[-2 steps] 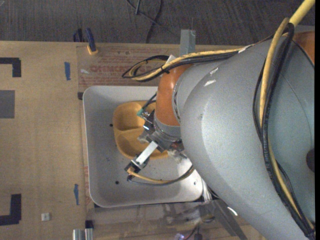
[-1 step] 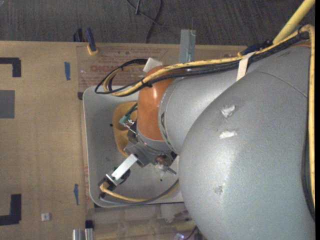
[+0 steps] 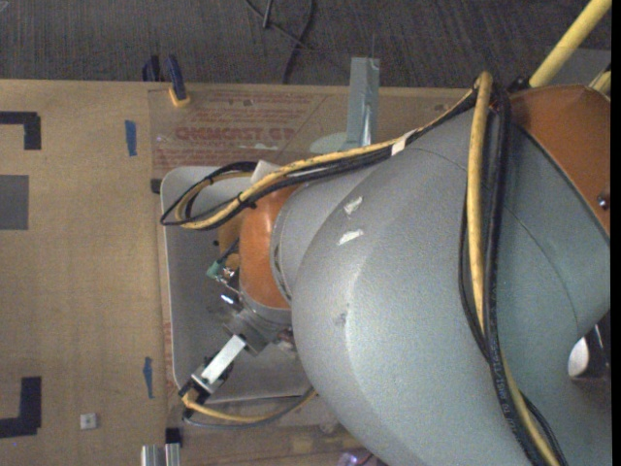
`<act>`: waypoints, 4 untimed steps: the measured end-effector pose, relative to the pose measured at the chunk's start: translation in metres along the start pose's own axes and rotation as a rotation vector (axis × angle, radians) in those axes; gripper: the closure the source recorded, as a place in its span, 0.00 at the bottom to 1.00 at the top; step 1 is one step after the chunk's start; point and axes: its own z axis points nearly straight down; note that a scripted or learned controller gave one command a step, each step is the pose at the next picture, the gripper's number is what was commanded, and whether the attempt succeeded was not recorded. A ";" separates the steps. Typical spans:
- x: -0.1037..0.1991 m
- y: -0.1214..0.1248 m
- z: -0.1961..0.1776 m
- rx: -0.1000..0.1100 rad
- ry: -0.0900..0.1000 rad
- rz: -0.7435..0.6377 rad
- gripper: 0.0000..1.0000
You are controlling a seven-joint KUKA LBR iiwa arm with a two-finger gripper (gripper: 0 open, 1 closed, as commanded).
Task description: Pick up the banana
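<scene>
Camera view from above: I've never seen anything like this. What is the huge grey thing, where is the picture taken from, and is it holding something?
The huge grey shape is a robot arm, seen by a camera fixed above the bench and looking down at a slant. The arm reaches in from the right, and it probably looks so big because it is close to the lens. The orange band sits just above its wrist, and yellow and black cables run along it. Under it lies a shallow white bin, set on the pale brown bench. The wrist points down into that bin. The arm covers most of the bin, so what lies in it, and whether anything is held, cannot be told from here.
</scene>
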 end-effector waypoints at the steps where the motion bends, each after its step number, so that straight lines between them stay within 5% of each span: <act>1: -0.004 0.041 -0.048 0.036 -0.012 -0.110 0.00; 2: 0.004 0.033 -0.054 0.051 -0.008 -0.125 1.00; 3: 0.004 0.005 -0.084 0.002 -0.008 0.160 1.00; 4: -0.048 0.033 -0.069 0.004 -0.009 0.096 1.00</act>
